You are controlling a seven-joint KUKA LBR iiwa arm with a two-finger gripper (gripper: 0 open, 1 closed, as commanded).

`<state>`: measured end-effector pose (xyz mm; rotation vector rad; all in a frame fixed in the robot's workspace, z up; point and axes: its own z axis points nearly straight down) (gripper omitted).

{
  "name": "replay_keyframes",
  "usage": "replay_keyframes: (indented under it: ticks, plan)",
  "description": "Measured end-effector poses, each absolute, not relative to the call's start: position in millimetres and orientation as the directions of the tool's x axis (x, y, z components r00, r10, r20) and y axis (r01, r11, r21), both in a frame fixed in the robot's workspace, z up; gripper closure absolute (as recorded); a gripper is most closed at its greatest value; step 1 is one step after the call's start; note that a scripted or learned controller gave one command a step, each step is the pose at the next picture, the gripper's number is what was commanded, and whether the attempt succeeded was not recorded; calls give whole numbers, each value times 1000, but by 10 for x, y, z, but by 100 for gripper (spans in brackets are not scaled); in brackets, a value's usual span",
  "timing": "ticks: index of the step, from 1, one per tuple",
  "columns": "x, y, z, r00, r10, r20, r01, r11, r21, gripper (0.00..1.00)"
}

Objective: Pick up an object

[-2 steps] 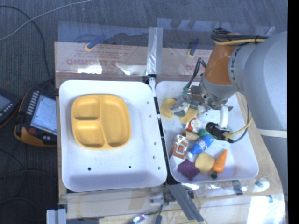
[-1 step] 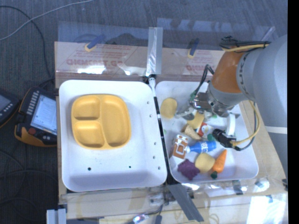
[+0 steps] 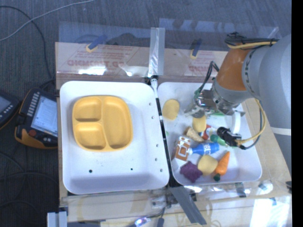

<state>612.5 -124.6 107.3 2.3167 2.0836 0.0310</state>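
Observation:
My gripper [image 3: 201, 104] hangs low over the upper middle of the right bin [image 3: 251, 167], on the grey arm with the orange band reaching in from the right. Just below it lies a pale yellow piece [image 3: 199, 124], and to its left a round yellow object [image 3: 170, 109] sits apart. Further down are a cone-shaped piece [image 3: 191, 133], an orange and white box [image 3: 182, 149], a blue bottle [image 3: 207, 149], a green piece [image 3: 218, 139], a yellow lump [image 3: 207, 164], a purple object [image 3: 190, 171] and an orange carrot [image 3: 223, 163].
The left bin [image 3: 142, 169] holds a yellow divided plate [image 3: 101, 122]. A raised rim between the two bins runs down the middle. A teach pendant [image 3: 39, 118] lies on the floor to the left of the bench.

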Motion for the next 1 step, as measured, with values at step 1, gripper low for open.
replay_keyframes:
  ticks: [1]
  plan:
    - [6340,-632,1828,51,999,-1,999,-51,-2,100]
